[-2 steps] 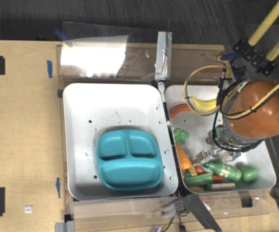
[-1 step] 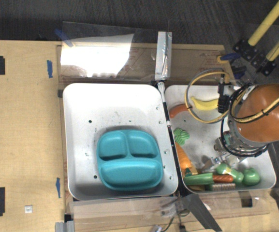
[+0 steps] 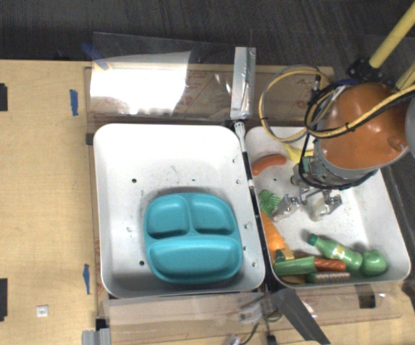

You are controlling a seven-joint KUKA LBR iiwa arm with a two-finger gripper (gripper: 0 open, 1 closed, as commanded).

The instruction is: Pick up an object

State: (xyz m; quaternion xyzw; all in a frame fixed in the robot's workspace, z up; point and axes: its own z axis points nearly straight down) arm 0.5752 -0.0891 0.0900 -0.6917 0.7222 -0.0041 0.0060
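Note:
My gripper [image 3: 307, 205] hangs low over the middle of the right bin [image 3: 394, 214], beneath the orange wrist band [image 3: 362, 128]. Its metal fingers [image 3: 288, 205] stand apart, open, with bare bin floor between them. Toy foods lie around it: a red-orange sausage [image 3: 268, 162] and a yellow piece [image 3: 293, 152] behind it, a green leafy piece [image 3: 267, 200] to its left, a carrot [image 3: 274, 239] by the left wall. A green bottle [image 3: 345, 254] and a green and brown vegetable [image 3: 308, 266] lie at the front.
The left bin [image 3: 121, 164] holds a teal divided tray [image 3: 191, 236] toward its front. Yellow and black cables [image 3: 286, 99] loop above the right bin's back edge. A clear plastic sheet [image 3: 149, 85] lies behind the left bin.

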